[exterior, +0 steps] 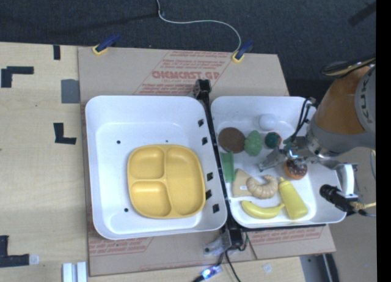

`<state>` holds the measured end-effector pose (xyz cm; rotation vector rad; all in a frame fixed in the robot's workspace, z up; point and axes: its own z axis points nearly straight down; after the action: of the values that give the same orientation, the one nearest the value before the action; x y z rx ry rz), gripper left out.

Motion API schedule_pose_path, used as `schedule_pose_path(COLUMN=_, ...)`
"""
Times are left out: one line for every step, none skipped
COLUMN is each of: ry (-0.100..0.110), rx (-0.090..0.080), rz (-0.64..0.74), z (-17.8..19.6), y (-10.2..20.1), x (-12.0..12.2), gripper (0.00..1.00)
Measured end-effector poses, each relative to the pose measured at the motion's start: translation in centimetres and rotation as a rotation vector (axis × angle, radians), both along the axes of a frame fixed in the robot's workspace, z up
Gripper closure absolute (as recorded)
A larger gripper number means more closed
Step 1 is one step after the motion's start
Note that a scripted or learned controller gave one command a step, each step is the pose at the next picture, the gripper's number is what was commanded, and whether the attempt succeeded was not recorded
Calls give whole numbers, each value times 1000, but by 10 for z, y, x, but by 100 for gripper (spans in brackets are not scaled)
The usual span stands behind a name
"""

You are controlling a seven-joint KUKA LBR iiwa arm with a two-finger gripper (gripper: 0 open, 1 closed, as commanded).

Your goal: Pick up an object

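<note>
My gripper [286,157] is low inside the right bin [278,104], near its right side, reaching in from the right. A small red-brown object [297,169] lies right under or against it; I cannot tell whether it is gripped. Close by are a teal ball [272,139], a green lump [253,143], a brown disc [231,139] and a white ball [267,121]. Nearer the front lie a tan curled pastry [264,186], a yellow bottle [292,199], a banana [261,210] and a green stick [227,167].
The left bin [104,122] holds a yellow divided plate [165,180]. Both bins sit on a cardboard sheet [177,66]. The arm's orange band [343,100] hangs over the right bin's right wall. A black fitting [335,195] juts out by the front right corner.
</note>
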<state>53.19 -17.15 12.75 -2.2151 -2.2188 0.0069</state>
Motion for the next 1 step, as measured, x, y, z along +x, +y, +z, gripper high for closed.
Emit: schedule_pose_path(ry=-9, rx=-1, rz=1, z=-42, y=2, x=2, gripper=0)
